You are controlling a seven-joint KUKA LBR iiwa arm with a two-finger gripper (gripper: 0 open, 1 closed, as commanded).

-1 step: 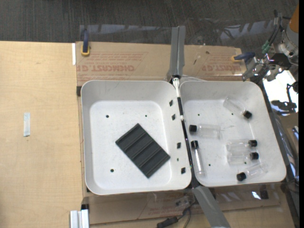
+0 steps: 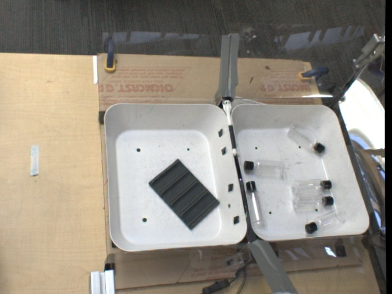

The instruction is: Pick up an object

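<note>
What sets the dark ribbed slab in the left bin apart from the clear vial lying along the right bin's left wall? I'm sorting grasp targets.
The dark grey ribbed rectangular slab is opaque, flat and broad; the clear plastic vial with a black cap is see-through, thin and tubular. The slab lies diagonally near its bin's middle; the vial lies lengthwise beside the wall. Both rest flat on white bin floors.

A dark ribbed slab lies in the left bin; clear black-capped vials scatter the right bin.
</note>
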